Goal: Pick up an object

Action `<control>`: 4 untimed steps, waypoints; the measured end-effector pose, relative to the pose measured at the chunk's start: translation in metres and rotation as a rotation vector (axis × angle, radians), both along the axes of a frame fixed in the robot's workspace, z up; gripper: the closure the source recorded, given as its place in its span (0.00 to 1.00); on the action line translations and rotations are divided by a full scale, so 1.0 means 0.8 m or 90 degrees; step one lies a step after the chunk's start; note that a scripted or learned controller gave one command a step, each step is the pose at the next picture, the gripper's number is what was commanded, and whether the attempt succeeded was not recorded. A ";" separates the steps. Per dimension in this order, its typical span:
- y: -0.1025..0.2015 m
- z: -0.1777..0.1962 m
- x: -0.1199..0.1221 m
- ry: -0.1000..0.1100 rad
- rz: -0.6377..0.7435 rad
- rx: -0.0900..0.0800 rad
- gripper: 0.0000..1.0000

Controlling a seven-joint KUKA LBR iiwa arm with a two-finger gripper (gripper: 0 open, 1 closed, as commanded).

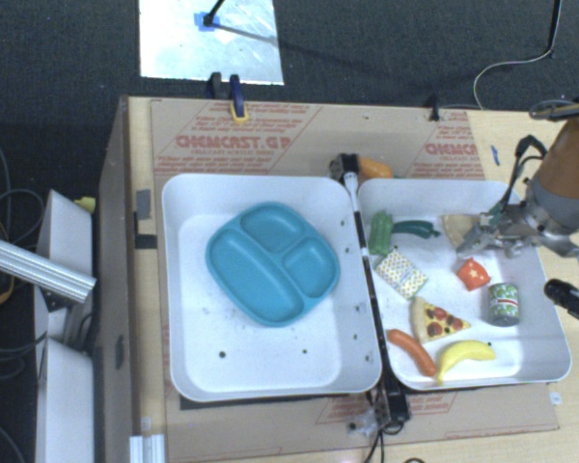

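Hovering my gripper (490, 237) over the right bin (550, 355), toward its two o'clock corner, I cannot tell how it is set from this angle. Nearest to me is a small red-orange toy (473, 274), just beside and at seven o'clock from my tool; a green-labelled can (505, 304) stands near it at five o'clock. I judge the red toy the best target: I should centre over it, come straight down, and close without nudging the can. The pizza slice (436, 319), banana (465, 354) and sausage (412, 351) crowd the six o'clock edge; the blue divided plate (272, 275) sits in the left bin (203, 374).
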State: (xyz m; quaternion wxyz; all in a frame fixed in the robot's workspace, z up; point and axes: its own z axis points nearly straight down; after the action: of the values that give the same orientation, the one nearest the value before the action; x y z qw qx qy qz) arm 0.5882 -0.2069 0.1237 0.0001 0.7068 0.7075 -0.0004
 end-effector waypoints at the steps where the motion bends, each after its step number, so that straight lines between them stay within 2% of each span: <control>1: 0.000 -0.049 0.056 -0.001 0.001 0.000 0.00; 2: 0.014 -0.049 0.090 0.026 -0.006 0.000 0.00; 3: 0.032 -0.017 0.037 -0.002 0.000 -0.001 0.00; 4: 0.018 -0.050 -0.019 0.000 0.000 0.000 0.00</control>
State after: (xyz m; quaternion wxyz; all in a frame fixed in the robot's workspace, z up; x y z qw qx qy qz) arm 0.5733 -0.1926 0.0841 0.0003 0.7068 0.7074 -0.0002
